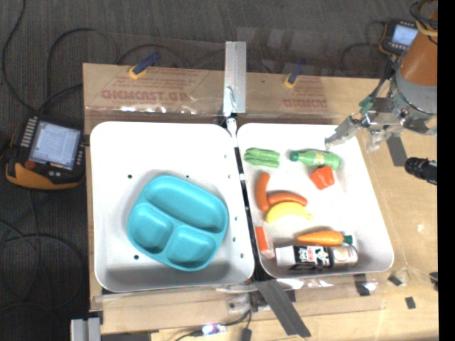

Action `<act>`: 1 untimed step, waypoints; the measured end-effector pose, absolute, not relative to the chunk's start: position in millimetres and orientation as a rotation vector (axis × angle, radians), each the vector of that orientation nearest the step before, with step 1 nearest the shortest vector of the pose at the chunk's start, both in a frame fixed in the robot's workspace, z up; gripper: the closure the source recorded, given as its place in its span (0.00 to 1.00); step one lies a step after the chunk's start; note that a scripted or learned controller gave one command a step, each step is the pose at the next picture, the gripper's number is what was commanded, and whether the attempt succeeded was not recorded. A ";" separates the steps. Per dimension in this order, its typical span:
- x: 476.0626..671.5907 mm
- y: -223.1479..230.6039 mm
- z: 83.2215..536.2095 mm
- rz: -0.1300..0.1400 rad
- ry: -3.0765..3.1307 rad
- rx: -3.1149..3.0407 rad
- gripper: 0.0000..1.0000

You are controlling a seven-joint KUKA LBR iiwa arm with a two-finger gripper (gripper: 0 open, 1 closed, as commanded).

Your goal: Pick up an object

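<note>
Nothing is picked yet. The gripper [353, 130] hangs at two o'clock over the right bin [370, 197], fingers apart and empty. The nearest thing, a green bottle [316, 158], lies just at its seven o'clock, untouched; descent, closing and lift remain.

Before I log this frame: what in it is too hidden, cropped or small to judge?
- Pincer, camera view: small and blurred, so open or shut cannot be told.
- Arm: cut off by the right edge above the orange band.
- Bottle in the right bin: label print too small to read.
- Carrot: its lower side is hidden where it rests against the bottle.
</note>
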State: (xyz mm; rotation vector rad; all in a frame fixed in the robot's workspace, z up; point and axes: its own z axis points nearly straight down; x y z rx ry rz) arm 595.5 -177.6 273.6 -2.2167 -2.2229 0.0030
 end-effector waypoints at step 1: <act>615.5 -211.3 110.2 -0.003 -2.161 -2.279 0.00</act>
